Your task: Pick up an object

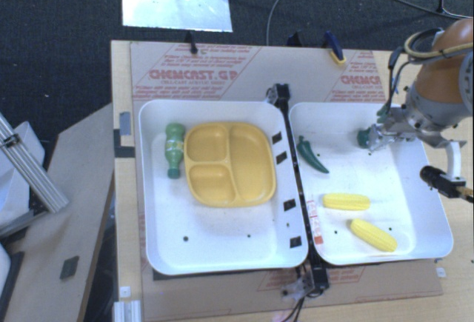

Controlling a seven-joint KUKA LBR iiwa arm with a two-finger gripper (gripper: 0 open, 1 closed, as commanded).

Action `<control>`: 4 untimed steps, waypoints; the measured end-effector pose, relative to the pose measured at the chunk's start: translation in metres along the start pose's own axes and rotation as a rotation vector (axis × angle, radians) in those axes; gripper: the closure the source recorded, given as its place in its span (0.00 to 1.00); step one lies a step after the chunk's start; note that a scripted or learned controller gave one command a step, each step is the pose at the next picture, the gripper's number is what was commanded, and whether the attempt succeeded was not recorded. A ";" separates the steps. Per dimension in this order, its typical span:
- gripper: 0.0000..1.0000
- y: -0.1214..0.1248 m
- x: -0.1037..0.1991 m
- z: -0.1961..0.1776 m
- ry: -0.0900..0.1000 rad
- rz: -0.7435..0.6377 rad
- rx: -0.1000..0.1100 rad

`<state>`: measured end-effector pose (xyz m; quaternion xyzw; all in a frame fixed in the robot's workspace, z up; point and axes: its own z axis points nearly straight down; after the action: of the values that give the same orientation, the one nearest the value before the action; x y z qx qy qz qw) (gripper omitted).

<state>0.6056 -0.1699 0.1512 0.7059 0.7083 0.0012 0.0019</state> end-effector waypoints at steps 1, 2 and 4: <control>1.00 0.002 -0.009 -0.059 -0.001 0.000 -0.001; 1.00 0.003 -0.009 -0.062 0.000 -0.001 0.001; 1.00 0.011 0.107 -0.069 0.002 -0.006 0.002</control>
<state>0.6160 -0.0626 0.2200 0.7039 0.7103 0.0011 0.0006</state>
